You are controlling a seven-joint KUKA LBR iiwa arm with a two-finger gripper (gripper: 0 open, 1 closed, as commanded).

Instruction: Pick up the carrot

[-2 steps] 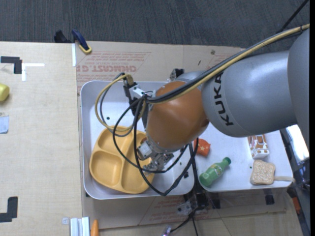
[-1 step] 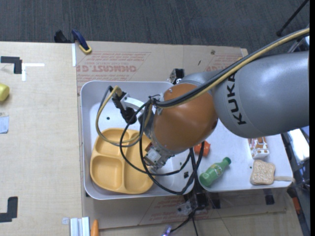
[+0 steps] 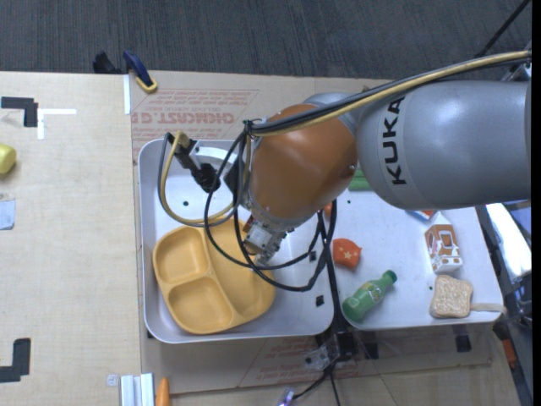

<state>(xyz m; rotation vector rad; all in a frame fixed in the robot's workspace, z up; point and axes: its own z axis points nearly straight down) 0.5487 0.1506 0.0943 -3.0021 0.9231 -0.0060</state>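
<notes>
With the gripper (image 3: 265, 249) low at frame centre, its opening impossible to tell, and the carrot (image 3: 248, 224) seemingly an orange sliver beside it, it risks catching the yellow divided plate (image 3: 203, 288) instead.

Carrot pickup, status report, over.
Hand over left bin, by yellow plate. Orange sliver beside it, maybe carrot. Cables draped close.
</notes>
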